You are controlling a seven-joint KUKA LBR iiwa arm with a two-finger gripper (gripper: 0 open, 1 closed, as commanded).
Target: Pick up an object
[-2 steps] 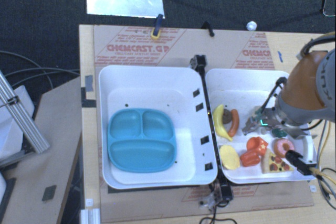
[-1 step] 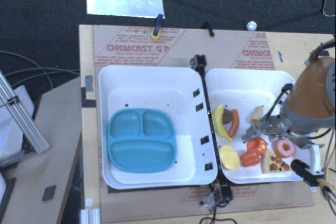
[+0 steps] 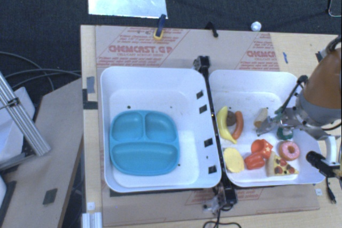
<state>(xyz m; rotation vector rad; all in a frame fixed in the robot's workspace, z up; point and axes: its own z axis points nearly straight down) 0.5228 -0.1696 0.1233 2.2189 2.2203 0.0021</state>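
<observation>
Pizza slice (image 3: 282, 166) nearest camera, right bin (image 3: 251, 80) front edge. Beside pizza: doughnut (image 3: 289, 150), red pepper (image 3: 258, 153). Hand (image 3: 269, 124) above pepper, closure unclear. Pepper: probably light, stiff, smooth plastic; grip across body.

The worktop (image 3: 176, 42) carries two white bins side by side. The left bin (image 3: 155, 83) sits near its left edge. The right bin (image 3: 251, 83) reaches toward its right edge.
</observation>
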